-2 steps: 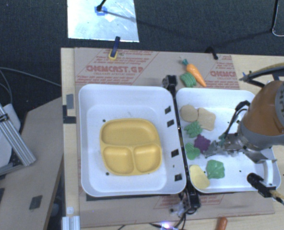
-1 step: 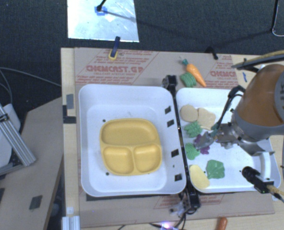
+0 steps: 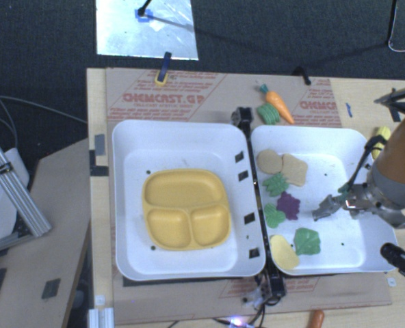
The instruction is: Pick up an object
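I have the jaws [image 3: 323,209] low in the right bin [image 3: 339,139], and I cannot tell how wide they stand; nothing shows between them. The toy food sits just to their left: a purple grape bunch [image 3: 288,205] nearest, a green leaf [image 3: 307,240] below. Nothing is picked yet, so the grasp and lift remain.

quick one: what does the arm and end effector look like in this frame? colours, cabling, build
The arm is bulky and rounded, with an orange-brown band over a grey shell. From it a slim metallic grey gripper tapers to narrow dark fingers. A thin dark cable runs along it toward a yellow fitting.
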